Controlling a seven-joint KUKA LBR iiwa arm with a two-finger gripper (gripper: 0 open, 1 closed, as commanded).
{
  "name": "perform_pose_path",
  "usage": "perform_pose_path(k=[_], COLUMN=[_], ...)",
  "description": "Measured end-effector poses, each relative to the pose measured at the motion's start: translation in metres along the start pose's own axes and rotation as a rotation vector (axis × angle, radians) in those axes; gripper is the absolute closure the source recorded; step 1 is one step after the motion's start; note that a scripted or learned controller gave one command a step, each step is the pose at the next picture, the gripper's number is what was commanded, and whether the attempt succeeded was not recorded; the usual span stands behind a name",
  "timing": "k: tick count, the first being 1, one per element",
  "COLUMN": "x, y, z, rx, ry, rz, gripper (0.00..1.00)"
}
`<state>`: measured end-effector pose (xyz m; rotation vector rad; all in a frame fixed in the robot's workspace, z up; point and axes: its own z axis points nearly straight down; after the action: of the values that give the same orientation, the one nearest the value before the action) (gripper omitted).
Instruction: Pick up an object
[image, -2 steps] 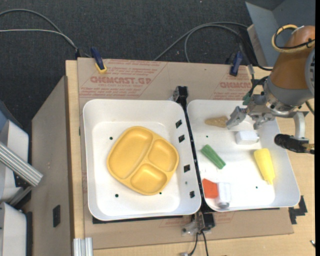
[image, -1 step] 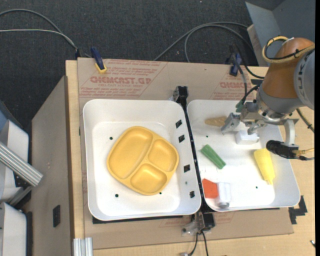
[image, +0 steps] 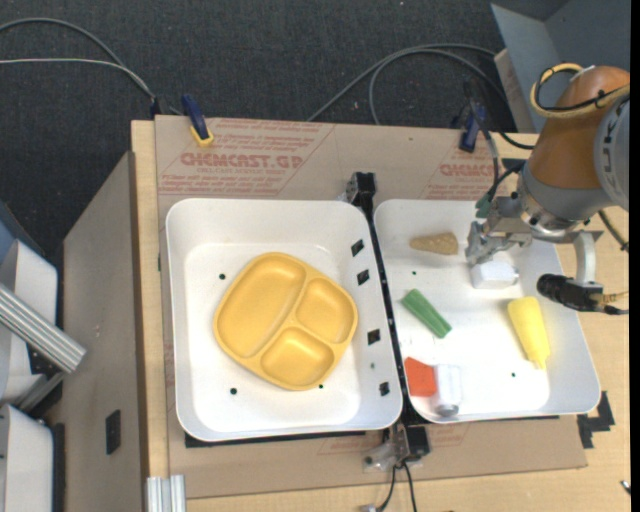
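Two shallow white bins are seen side by side on a brown board-covered surface (image: 300, 160); the left bin (image: 190, 300) holds a yellow plastic plate with three compartments (image: 286, 320), lying roughly in the middle of its floor; the right bin (image: 560, 395) holds several small things, well apart from one another. A tan, flattish, bread-like piece (image: 434, 243) lies near the far edge of the right bin; a green oblong block (image: 426, 312) is set at a slant near the divider between the bins; an orange-red block (image: 420, 377) rests at the near edge, with a white and grey object (image: 448, 388) just beside it; a yellow corn-shaped toy (image: 529, 331) lies toward the right side. The grey arm with its orange band (image: 570, 150) is reached in over the far right corner, and the claw (image: 492, 248) is lowered just above a small white block (image: 494, 273), which sits on the bin floor between the tan piece and the yellow toy; whether the claw is apart or together cannot be told, and the white block is not seen clamped in it. A blue-and-yellow clamp (image: 196, 120) is fixed at the far left of the board.
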<state>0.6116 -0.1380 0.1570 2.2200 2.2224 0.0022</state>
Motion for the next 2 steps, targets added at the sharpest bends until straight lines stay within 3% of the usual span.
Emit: perform_pose_path(k=[1,2], x=[0.01,0.011], y=[-0.001,0.0], z=[-0.051,-0.068], rx=[-0.005,-0.003], ry=[-0.001,-0.001], rz=[-0.001,0.0], gripper=[1.0,1.0])
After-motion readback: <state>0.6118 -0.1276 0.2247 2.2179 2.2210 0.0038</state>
